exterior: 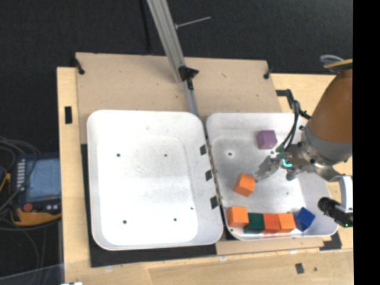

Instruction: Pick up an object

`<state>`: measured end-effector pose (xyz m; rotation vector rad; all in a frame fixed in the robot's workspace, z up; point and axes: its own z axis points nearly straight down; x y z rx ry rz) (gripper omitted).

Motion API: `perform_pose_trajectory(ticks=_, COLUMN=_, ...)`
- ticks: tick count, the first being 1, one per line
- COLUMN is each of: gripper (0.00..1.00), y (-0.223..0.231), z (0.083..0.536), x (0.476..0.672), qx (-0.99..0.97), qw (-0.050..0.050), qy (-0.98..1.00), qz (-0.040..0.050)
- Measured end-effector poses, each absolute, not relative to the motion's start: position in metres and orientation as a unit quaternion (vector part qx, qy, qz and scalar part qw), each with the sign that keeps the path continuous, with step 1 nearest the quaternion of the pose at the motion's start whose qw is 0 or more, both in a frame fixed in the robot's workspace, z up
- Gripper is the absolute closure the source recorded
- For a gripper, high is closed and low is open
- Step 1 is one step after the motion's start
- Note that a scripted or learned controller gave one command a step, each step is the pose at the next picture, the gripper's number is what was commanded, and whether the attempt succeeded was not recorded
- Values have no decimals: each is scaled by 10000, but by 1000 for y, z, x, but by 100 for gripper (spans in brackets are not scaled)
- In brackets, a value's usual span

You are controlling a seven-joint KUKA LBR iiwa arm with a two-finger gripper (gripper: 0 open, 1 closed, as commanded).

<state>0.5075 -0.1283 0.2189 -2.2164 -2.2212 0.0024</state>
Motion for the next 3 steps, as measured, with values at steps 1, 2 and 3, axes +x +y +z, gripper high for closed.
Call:
perform_pose_trajectory(ticks=1, gripper=0, y=-129, z=221, x=508, qx=-7077, qw=-4, qy=-7065, qz=-6)
perform_pose_trajectory(ticks=2, gripper=0, y=-137, z=169, x=515, qx=-7077, qw=12, qy=-7065, qz=19)
perform_pose_trajectory(ticks=3, gripper=0, y=-131, z=123, x=513, qx=-7085, qw=15, qy=-7057, qz=17)
